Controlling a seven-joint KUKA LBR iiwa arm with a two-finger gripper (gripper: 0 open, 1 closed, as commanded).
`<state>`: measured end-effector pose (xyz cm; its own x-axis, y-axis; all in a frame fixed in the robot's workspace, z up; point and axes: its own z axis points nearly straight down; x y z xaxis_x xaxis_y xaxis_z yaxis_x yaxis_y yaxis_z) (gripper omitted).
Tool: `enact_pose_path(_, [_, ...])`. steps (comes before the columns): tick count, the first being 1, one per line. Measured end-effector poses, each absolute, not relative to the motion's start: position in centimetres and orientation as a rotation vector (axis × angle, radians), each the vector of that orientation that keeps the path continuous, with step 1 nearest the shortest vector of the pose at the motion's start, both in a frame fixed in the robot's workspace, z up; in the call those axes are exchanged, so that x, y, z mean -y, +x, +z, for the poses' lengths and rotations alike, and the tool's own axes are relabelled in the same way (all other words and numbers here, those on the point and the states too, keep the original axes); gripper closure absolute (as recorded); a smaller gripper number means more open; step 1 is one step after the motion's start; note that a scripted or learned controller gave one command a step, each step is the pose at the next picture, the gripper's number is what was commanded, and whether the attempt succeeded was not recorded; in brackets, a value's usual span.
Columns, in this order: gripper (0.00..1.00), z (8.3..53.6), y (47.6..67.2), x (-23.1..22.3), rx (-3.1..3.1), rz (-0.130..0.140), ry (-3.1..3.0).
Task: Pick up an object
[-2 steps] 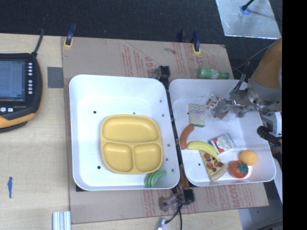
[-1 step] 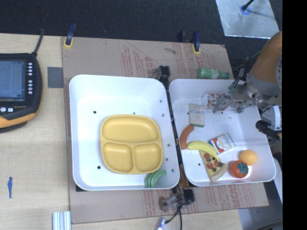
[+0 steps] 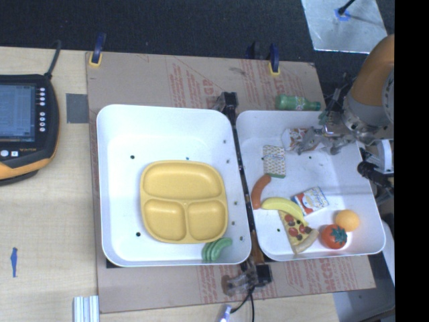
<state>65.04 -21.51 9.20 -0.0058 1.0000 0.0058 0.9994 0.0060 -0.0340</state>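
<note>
The gripper (image 3: 310,141) hovers at the right bin's (image 3: 375,247) far edge, its grip state unreadable, with a light, stiff-looking patterned card (image 3: 273,161) just beside the jaws, best pinched across its short edges.

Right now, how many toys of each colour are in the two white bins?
Yellow: 2, tray and banana
Green: 1, pea pod
Orange: 1, orange
Red: 2, tomato and sausage
Mixed colours: 3, pizza slice, carton, patterned packet
Total: 9
</note>
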Motion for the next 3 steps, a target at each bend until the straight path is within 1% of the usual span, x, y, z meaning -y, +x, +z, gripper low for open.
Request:
enact_pose_path(2, [0.0,9.12,65.06,21.47,2.21,0.032,-2.194])
enact_pose_path(3, [1.0,10.04,65.05,21.13,2.208,0.028,-2.184])
